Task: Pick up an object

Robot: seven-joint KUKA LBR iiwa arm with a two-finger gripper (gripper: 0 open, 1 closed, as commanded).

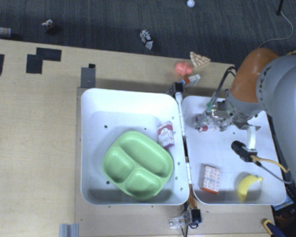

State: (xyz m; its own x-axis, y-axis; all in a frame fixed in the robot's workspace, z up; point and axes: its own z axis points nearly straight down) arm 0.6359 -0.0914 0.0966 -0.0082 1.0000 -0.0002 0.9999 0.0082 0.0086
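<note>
End effector [213, 120], grip state unclear, hovers at the right bin's [262, 198] far-left corner; banana [247, 185] near its front-right corner looks light, smooth: grip mid-body

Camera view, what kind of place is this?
Likely a robotics lab's grasping test bench: a grey arm reaches over two white bins holding toy items like a green divided plate and banana.

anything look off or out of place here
Yes: a pink object and a wedge-shaped piece lie on the bench outside the bins, and the green divided plate sits askew in the left bin.
</note>
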